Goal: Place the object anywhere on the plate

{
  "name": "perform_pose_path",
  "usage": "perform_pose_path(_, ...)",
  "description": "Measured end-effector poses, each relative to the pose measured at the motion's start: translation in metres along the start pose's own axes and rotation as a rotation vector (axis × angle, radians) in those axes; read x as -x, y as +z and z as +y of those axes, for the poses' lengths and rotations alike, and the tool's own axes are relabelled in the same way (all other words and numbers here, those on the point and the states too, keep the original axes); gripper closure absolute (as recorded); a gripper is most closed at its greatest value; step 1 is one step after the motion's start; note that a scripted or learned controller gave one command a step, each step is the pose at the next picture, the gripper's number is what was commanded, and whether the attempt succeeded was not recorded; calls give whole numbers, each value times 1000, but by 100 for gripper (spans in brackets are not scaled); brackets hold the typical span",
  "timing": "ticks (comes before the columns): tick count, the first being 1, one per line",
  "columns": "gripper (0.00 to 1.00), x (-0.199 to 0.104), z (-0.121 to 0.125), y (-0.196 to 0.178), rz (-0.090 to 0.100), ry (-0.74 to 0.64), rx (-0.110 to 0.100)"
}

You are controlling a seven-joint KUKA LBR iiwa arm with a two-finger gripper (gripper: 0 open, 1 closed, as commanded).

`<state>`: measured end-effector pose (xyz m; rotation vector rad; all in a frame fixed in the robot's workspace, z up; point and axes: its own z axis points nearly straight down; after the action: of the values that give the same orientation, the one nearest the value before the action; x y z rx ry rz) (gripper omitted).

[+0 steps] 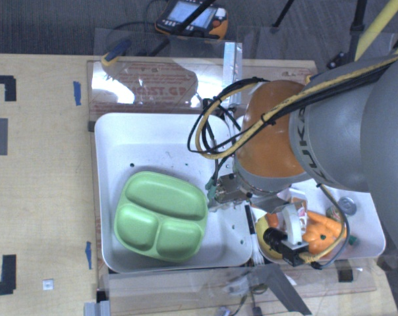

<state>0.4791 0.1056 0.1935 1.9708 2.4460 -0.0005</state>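
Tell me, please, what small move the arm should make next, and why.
Probably a short move toward the green plate in the left bin. The gripper sits just past the plate's right edge, near the wall between the bins, so it is not yet above the plate. Whether it carries anything cannot be seen; the orange toy lies in the right bin.

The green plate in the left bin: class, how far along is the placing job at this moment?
Done: nothing lies on the green plate; its three compartments are bare. In hand: the arm hangs over the divide between the bins, and what it carries cannot be seen. Left: an object, such as the orange toy in the right bin, must reach the plate.
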Motion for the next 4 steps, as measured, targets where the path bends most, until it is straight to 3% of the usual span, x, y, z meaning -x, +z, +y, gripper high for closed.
perform_pose_path(1,100,4,-2,22,0,384,-6)
perform_pose_path(2,100,55,-12,-20,-1,254,0)
perform_pose_path(3,100,31,-7,10,0,649,-6)
perform_pose_path(4,100,22,7,10,-1,598,-2)
